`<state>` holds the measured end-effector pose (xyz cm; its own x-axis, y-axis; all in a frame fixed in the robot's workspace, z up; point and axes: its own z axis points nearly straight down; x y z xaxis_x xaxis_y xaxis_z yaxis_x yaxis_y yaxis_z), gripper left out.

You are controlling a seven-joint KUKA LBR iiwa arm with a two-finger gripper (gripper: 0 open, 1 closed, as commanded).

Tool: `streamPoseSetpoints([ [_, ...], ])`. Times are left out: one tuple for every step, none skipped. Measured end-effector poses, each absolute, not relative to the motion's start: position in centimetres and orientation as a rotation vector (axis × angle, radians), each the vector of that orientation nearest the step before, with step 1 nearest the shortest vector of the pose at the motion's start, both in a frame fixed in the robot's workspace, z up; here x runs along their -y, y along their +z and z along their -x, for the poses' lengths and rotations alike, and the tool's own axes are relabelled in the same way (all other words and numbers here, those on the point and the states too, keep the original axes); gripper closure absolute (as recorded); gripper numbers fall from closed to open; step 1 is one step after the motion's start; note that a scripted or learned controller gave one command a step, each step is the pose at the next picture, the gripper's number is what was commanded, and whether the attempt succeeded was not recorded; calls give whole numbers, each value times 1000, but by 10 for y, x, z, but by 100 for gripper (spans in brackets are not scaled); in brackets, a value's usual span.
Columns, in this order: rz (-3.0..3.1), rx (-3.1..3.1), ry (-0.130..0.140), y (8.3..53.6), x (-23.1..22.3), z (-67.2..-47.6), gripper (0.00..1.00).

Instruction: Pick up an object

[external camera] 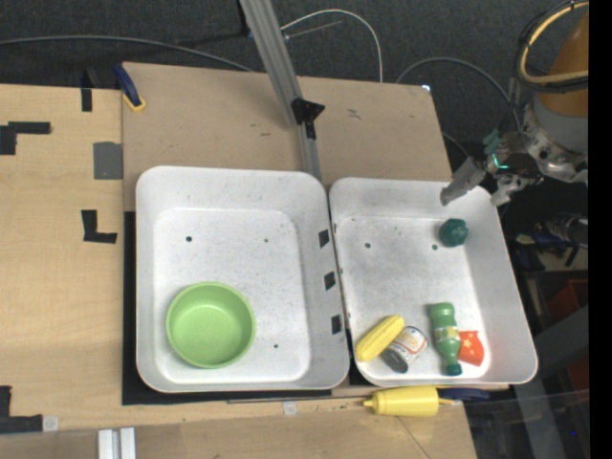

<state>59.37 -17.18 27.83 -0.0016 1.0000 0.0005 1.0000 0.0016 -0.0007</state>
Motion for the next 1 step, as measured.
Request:
streamPoseSetpoints([
  [2219, 2223, 0, 278, 172, -594, 0],
])
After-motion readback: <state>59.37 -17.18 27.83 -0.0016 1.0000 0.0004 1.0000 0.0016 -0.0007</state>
